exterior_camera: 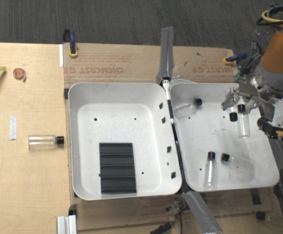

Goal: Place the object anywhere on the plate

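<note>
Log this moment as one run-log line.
tool: over right white bin, clear black-capped vial at tip | dark ribbed plate: left white bin, bare | placement: pending

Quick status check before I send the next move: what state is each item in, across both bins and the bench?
Black ribbed rectangular plate: flat in the left bin, nothing on it.
Clear plastic vial with black cap: lying down, right bin, near the divider.
Second clear capped vial: lying in the right bin, cap away from the front wall.
Third clear capped vial: lying aslant beside it.
Fourth clear capped vial: under the gripper.
Clear capped bottle: on its side on the wooden bench.
</note>
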Robot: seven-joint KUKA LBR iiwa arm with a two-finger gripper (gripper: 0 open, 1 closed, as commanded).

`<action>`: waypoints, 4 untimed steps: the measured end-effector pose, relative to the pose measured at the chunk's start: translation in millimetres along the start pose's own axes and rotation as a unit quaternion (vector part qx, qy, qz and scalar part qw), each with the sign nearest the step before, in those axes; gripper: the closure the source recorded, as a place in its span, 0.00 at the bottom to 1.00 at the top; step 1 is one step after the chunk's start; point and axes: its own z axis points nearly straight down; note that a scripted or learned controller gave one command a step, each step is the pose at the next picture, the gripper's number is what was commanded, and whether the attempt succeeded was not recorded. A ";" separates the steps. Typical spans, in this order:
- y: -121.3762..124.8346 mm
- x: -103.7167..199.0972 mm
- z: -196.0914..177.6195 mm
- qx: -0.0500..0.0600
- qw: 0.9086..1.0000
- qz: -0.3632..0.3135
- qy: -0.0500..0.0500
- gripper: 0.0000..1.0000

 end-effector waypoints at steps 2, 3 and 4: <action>69.1 -18.2 -24.6 -0.002 0.998 -0.062 0.000 0.00; 76.9 -39.6 -52.3 -0.002 0.996 -0.088 0.000 0.00; 77.4 -43.3 -193.6 -0.001 0.999 -0.043 0.000 0.00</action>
